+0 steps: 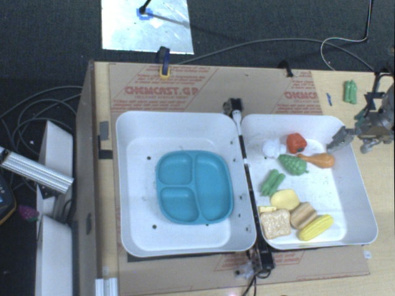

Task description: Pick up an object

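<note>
The grey 2-finger gripper (345, 135) hovers over the right shallow white bin (355, 184), near the orange plastic drumstick (318, 160); finger spacing is unclear.

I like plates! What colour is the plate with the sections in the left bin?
It is light blue. The plate shows best in the camera view.

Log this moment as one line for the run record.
pincer: over right bin's far right edge, holding nothing | toy food: untouched in right bin | blue tray: in left bin | pick: not done
</note>
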